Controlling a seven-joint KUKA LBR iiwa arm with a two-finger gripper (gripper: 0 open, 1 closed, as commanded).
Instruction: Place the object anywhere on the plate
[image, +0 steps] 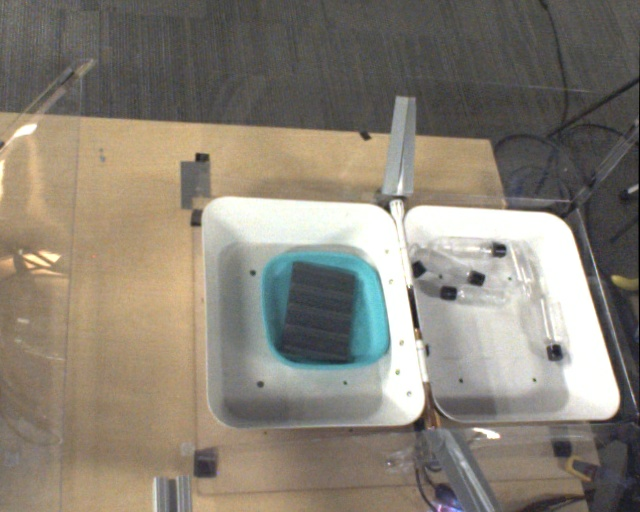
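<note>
Nearest us, along the near edge of the pale wooden surface (110, 330), a small dark block (205, 461) and a ribbed metal bracket (172, 492) are sitting just in front of the left bin (228, 300).

That bin is a shallow white plastic tray with rounded corners, and it is holding a teal plate (375, 305) with a smooth, raised, squarish rim. We are seeing the dark grey ribbed block (320, 312) lying flat on the middle of the plate, its ridges running across it and its long side tilted slightly.

The right bin (500, 385), touching the left one along a thin seam, is carrying several clear plastic tubes with black caps (470, 262), scattered across its far half.

A grey metal post (401, 150) is rising at the far end of the seam. A clear panel (40, 250) is catching glare on the left, grey carpet (250, 50) is stretching beyond the surface, and dark cables (560, 135) are trailing at the far right.

We cannot tell how the jaws are standing, nor how the block is lying relative to them.
</note>
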